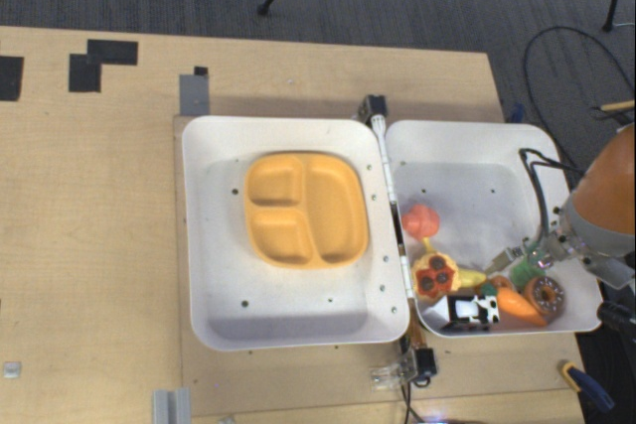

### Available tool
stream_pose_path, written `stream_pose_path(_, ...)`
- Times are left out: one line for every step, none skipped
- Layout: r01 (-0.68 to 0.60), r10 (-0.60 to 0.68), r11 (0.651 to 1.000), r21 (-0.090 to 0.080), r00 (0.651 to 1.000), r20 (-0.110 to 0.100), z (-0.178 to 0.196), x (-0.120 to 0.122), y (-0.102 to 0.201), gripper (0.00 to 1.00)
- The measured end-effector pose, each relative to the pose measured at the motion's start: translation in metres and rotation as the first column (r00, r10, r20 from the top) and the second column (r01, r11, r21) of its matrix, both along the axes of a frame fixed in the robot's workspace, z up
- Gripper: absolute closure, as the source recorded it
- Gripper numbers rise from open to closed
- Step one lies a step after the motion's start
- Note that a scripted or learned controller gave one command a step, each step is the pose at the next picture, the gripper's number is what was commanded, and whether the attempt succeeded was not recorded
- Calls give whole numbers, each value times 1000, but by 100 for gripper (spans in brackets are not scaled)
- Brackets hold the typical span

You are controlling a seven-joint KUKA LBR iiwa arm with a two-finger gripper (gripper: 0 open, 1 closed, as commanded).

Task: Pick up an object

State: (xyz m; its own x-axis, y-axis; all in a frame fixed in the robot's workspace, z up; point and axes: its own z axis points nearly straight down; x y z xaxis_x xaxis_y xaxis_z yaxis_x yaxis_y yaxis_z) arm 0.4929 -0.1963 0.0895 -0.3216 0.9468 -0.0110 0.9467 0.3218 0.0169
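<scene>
The right bin (467, 154) holds a small pile of toys along its near side. A pink-red piece (421, 219) lies by the left wall. In front of it sit a yellow and red toy (434, 275), a black and white item (474, 310), an orange carrot (521, 304) and a brown ring (546, 294). My gripper (532, 260) reaches in from the right and hangs low over the right end of this pile, just above the ring and carrot. A green bit shows at its tip. The orange-banded wrist (606, 199) hides the bin's right rim.
The left bin (214, 213) holds a yellow divided plate (304, 210). A metal clamp bar (388, 174) runs between the two bins. A black cable (542, 184) loops over the right bin's far right corner. The wooden bench (89, 243) spreads to the left.
</scene>
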Motion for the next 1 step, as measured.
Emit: stream_pose_path(-2, 2, 1000, 4, 1000, -1, 11, 1, 2, 100)
